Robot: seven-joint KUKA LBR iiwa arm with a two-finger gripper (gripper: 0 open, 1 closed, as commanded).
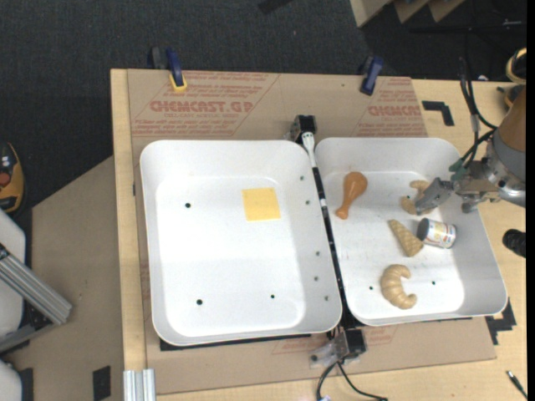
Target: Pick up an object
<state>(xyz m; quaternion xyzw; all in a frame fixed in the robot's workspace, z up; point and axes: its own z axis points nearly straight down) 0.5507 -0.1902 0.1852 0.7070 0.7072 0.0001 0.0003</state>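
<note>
Jaws (436, 194): mine, low over the right bin's far right part; whether they are apart or together I cannot tell, and I see nothing between them.
Nearest things: a tan piece (416, 205) just beside my tip; a small can (436, 233) lying on its side just below it; a cone (407, 237) touching the can's left.
Further out: a croissant (398, 286) near the front wall; a drumstick (352, 192) by the bin's left wall.
Right bin (476, 295): things crowd its right half; bare floor between drumstick and cone.
Left bin (159, 224): a yellow square (261, 204) lies flat near the middle, well apart from every wall, open room all round.
Edges: the two bins meet along a black strip (322, 224).
Writing: "CHEMCAST" in red on the worktop (209, 103) behind the bins, repeated at the right; the can's label is too small to read.
Clamps (175, 67): blue, on the worktop's far edge.
Arm (510, 161): comes in from the right over the bin's rim, wrist angled left.
</note>
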